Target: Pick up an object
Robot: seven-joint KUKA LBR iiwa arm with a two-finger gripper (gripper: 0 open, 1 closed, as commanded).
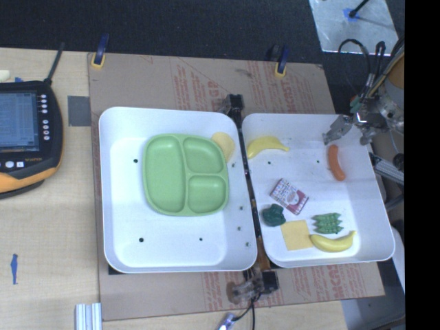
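Orange sausage lies just below the claw, untouched; I cannot tell how wide the claw stands. Round and loose, the sausage may roll aside under contact

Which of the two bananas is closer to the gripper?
The banana at the top left of the right bin, beside the divider. The other banana lies at the bin's bottom edge, under the green beans, farther from the gripper.
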